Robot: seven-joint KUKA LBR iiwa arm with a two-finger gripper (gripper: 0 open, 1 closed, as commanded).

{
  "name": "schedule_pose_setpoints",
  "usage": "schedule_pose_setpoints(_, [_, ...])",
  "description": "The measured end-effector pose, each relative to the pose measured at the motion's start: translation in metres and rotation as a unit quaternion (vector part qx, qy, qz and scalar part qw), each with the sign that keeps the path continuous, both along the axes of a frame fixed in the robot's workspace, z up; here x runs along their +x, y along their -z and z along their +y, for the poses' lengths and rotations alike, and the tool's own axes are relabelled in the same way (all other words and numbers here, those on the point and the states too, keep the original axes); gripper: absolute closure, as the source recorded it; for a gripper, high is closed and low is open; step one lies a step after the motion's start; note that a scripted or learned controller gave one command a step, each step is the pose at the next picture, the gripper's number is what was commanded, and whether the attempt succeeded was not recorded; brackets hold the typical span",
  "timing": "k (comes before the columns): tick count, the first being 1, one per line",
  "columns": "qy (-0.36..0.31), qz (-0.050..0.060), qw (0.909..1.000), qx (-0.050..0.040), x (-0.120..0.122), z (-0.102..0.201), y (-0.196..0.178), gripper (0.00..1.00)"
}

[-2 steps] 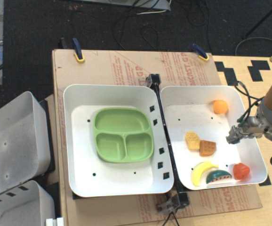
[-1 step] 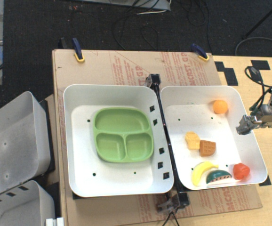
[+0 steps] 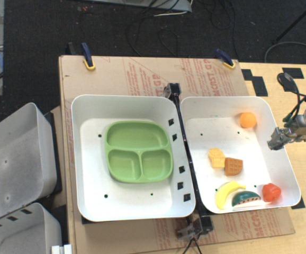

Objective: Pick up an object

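The claw (image 3: 276,142) hangs at the right rim of the right bin (image 3: 259,103). I cannot tell how wide it is open, and nothing shows in its grip. The nearest toy is the orange ball (image 3: 248,120), just to the claw's left and a bit farther back. It is round, so it has no long side. The red tomato (image 3: 271,192) lies nearer the front, and the banana (image 3: 227,192) is farther left.

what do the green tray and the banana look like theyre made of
Green tray: likely molded plastic, matte, one even pale green with smooth rounded dividers. Banana: probably a plastic or rubber toy, uniform bright yellow with a faint sheen; too small to tell which.
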State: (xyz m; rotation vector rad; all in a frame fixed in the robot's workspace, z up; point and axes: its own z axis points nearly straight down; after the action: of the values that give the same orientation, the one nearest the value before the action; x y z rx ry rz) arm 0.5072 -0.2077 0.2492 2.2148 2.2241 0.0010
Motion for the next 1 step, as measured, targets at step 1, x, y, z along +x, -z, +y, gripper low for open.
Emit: schedule_pose_setpoints(1, [-0.002,0.0,1.0,0.0012,0.0112,0.051,-0.0046,1.0])
